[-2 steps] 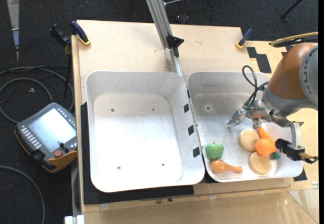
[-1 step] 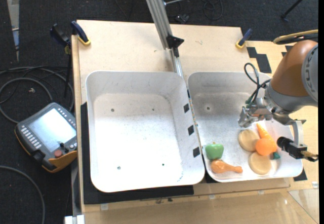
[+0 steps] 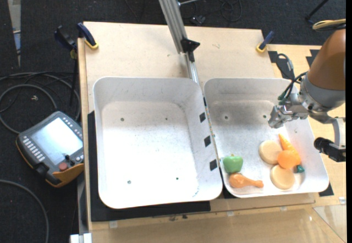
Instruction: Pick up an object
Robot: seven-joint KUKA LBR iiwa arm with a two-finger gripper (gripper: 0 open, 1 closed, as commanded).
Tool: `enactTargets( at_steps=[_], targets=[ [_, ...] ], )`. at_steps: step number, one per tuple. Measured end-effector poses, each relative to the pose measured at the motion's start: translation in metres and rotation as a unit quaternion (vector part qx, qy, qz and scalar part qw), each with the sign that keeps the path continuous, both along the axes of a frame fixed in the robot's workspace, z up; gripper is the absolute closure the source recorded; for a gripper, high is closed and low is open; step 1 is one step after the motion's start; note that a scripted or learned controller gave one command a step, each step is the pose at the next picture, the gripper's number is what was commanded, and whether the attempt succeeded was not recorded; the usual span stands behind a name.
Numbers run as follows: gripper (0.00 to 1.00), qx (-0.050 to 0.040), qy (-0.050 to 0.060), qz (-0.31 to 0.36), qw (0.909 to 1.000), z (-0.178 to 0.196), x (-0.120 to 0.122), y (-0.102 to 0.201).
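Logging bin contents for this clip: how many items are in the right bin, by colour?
Green: 1, the green apple-like piece.
Orange: 3, the drumstick-shaped piece, the round orange piece and the small carrot-like piece.
Tan: 2, the upper disc and the lower disc.
Total: 6.

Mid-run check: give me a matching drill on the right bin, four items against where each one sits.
Items:
1. green apple
2. orange drumstick-shaped toy
3. orange carrot
4. end effector

Places:
A. above the bin floor, up-view of the toys
B. front edge, just below the apple
C. by the divider, left of the toys
D. among the tan discs

Pairs: 1-C, 2-B, 3-D, 4-A
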State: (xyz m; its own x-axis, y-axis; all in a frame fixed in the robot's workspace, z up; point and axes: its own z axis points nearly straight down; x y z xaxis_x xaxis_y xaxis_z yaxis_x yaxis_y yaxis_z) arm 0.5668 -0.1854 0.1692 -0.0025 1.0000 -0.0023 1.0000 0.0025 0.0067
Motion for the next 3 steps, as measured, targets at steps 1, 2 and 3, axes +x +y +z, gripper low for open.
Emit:
enactTargets(
  at_steps=[1, 2, 3],
  targets=[
    [1.00, 0.0000, 0.000, 0.000, 1.0000, 0.044, -0.003, 0.001],
    [1.00, -0.0003, 0.000, 0.001, 1.0000, 0.098, -0.001, 0.001],
    [1.00, 0.0020, 0.003, 0.003, 1.0000, 0.083, 0.010, 0.059]
  ],
)
